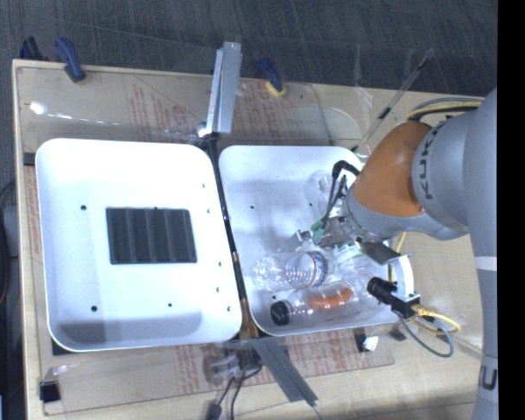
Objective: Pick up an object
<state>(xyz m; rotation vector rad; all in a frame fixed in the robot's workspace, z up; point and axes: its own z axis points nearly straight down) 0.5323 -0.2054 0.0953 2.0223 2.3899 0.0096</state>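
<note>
Dark carpet surrounds the bench (35, 234) with its two white bins; the gripper (332, 231) hangs low in the right bin (245, 173) over a clear plastic bottle (297, 269) — reaching step, I judge; its grip state I cannot tell — next comes a sure closing, then a lift.

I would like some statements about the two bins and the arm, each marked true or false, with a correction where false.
1. The left bin has a dark ribbed rectangle on its floor. True.
2. The clear plastic bottles lie in the left bin. False: they lie in the right bin.
3. The arm is over the right bin. True.
4. An orange item lies near the front of the right bin. True.
5. The gripper is over the left bin. False: it is low over the right bin, by the bottles.
</note>
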